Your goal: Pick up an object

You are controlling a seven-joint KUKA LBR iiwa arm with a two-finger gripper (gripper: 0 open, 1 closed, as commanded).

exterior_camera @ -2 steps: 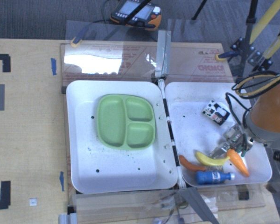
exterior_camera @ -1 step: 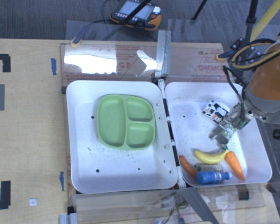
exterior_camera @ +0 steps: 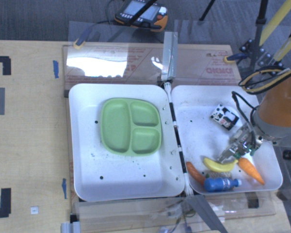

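Where the arm reaches in from the right, the gripper (exterior_camera: 231, 153) hangs low in the right bin (exterior_camera: 199, 111), its tip just above a yellow banana (exterior_camera: 218, 165); whether it is apart or closed cannot be told. An orange carrot (exterior_camera: 250, 170), a blue bottle (exterior_camera: 221, 183) and a reddish-orange piece (exterior_camera: 194, 172) lie nearby. A green divided plate (exterior_camera: 131, 126) sits in the left bin (exterior_camera: 87, 144).
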